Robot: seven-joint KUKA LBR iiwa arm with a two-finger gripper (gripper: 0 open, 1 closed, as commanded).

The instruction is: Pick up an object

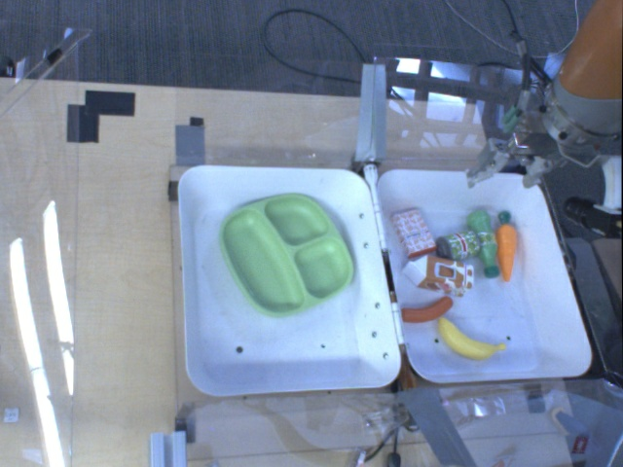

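Banana (471,342), yellow, lies at 6 o'clock in the right bin (560,348), nearest the viewer. End effector (510,167): fingers spread apart, gripping nothing, poised over the bin's 12 o'clock rim. Below it, carrot (506,246) beside green bottle (477,232); patterned cartons (412,232) at centre; red sausage (427,310) just above the banana. Left bin (204,358): green divided plate (288,253).
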